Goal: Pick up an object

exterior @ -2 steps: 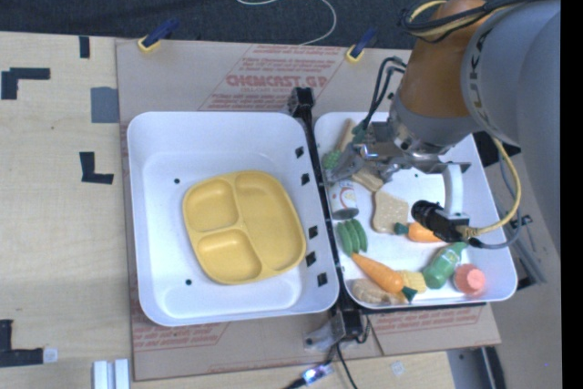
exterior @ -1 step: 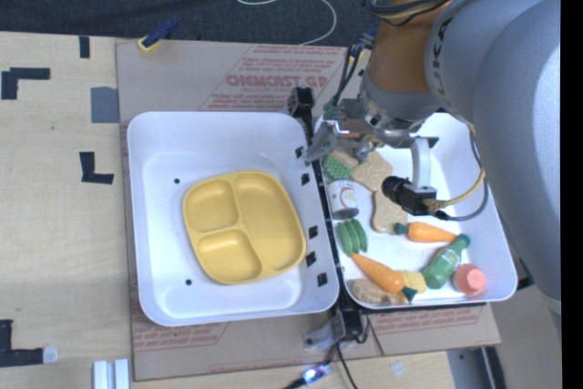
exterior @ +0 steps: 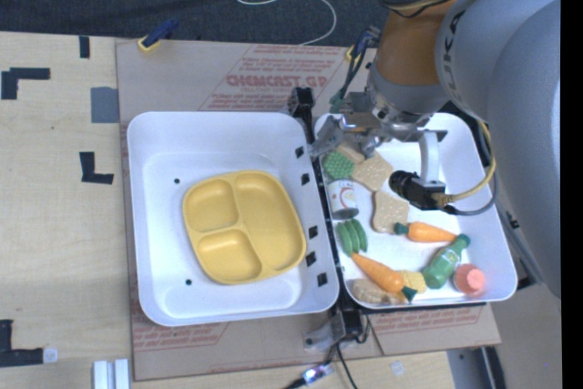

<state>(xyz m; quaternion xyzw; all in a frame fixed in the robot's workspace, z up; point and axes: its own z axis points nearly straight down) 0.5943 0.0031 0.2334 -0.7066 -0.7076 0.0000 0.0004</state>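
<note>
Hovering claw [exterior: 364, 138] above toy food in right bin [exterior: 488, 243].

Yellow tray [exterior: 243, 225], white bins [exterior: 146, 196], orange carrots [exterior: 378, 271].

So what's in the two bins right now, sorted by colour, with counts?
Yellow: 1, the divided plate
Orange: 2, carrots
Green: 3, round piece, ridged piece, bottle
Tan: 3, pieces
Pink: 1, small item
Total: 10
</note>
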